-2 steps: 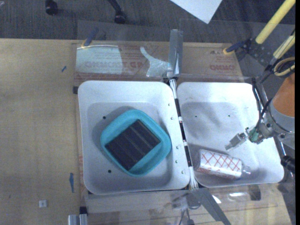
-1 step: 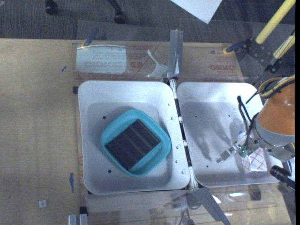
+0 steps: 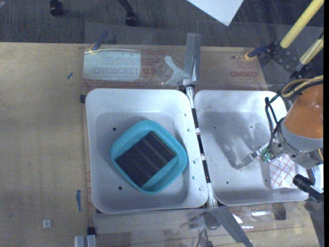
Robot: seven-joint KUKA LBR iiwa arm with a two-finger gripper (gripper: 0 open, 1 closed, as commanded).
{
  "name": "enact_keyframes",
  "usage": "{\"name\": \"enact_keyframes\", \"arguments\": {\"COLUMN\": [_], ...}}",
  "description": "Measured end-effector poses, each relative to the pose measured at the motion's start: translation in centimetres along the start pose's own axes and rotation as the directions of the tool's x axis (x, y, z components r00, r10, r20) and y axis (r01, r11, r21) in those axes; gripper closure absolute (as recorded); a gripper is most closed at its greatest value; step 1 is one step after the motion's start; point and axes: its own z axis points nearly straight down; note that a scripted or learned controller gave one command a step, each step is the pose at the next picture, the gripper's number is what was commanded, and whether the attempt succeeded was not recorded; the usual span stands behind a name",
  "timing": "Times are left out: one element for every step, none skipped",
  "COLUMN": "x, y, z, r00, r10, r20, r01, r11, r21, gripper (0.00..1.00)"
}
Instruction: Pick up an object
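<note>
We see the arm hang over the right bin (image 3: pixel 226 184) while its target waits next door.
The teal dish (image 3: pixel 149 156) holding a dark ridged block (image 3: pixel 144 158) sits in the left bin (image 3: pixel 103 112), well apart from the gripper (image 3: pixel 252 158); we cannot tell its grip.

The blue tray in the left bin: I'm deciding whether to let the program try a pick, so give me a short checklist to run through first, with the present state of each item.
1. Target in view: blue tray with a dark ribbed insert lies in the left bin: ok.
2. Target unobstructed from above: ok.
3. Gripper over the target: it is in the right bin, not the left: not ok.
4. Gripper free of any load: nothing is visible at its tip, but the view is too blurred to confirm: cannot tell.
5. Red-checked item at the right bin's edge, beside the arm, clear of its path: cannot tell.
</note>
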Motion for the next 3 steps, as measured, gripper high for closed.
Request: {"name": "enact_keyframes", "arguments": {"x": [-0.2,-0.8,-1.5], "y": [-0.2,1.1,2.4], "z": [0.4,0.4,0.6], "r00": [0.997,0.960,0.969], "r10": [0.080,0.277,0.244], "r20": [-0.012,-0.035,-0.037], "r01": [-0.080,-0.277,-0.244], "r11": [0.997,0.961,0.970], "r21": [-0.011,-0.005,0.002], "gripper": [0.00,0.00,0.00]}}
